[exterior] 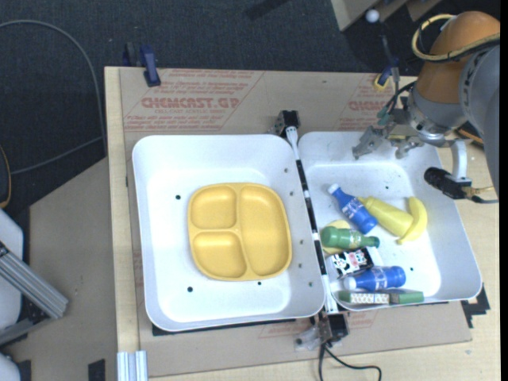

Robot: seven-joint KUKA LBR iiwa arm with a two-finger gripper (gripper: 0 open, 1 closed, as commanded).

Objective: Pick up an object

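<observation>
My gripper (pixel 387 144) hangs over the far edge of the right bin (pixel 456 248), fingers spread open with nothing between them. All the loose objects lie nearer than it in that bin. A blue bottle with a white cap (pixel 347 205) is closest, below and left of the gripper. Beside it are a yellow bottle (pixel 384 213) and a banana (pixel 415 218). Toward the front lie a green bottle (pixel 346 237), a black-and-white item (pixel 350 260), a second blue bottle (pixel 378 278) and a thin green and white tube (pixel 382 298).
The left bin (pixel 159 213) holds a yellow divided plate (pixel 238 230). A black divider (pixel 305 205) runs between the bins. The arm's grey and orange wrist (pixel 452 70) and a black cable fitting (pixel 446 183) overhang the right bin's far right corner.
</observation>
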